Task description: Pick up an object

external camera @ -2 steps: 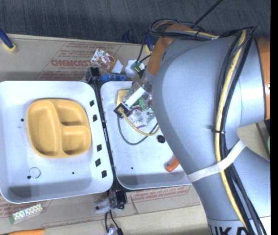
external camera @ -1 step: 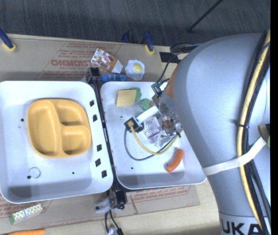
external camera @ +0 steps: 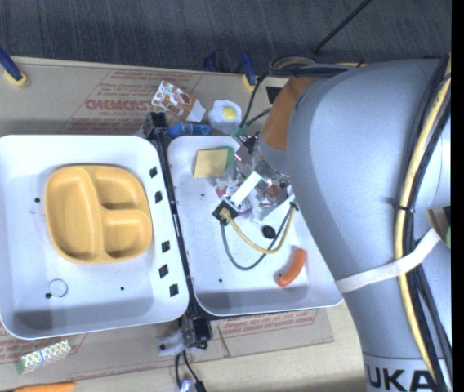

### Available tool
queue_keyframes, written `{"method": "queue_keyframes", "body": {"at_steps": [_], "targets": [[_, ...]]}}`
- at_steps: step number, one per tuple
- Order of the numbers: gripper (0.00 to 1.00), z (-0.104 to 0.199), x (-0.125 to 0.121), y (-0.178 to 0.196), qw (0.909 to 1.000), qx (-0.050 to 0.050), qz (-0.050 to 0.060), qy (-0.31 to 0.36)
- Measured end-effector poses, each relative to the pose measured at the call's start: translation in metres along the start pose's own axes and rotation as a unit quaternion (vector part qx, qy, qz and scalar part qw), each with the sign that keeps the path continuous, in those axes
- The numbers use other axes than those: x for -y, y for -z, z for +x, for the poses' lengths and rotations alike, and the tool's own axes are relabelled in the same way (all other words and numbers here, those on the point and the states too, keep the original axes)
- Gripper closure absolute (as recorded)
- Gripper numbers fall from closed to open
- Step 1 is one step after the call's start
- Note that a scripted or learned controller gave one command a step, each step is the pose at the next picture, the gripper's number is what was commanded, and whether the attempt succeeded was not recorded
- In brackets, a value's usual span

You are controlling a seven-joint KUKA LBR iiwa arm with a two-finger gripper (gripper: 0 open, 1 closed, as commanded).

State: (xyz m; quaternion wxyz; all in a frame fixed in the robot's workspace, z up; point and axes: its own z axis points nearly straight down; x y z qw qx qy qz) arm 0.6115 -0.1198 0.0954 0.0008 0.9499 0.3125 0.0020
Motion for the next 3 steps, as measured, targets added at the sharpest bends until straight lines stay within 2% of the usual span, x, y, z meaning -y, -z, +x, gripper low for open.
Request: {"method": "queue_keyframes", "body": {"at_steps": [1, 2, 3], "targets": [[0.00, 0.041, -0.004, -0.001, 1.0000, 0.001, 0.002, -0.008], [0.00, 0.015, 0.014, 0.017, 0.9994, 0.004, 0.005, -0.035], [0.00, -0.062, 0.070, -0.004, 0.9986, 0.004, 0.005, -0.053]]}}
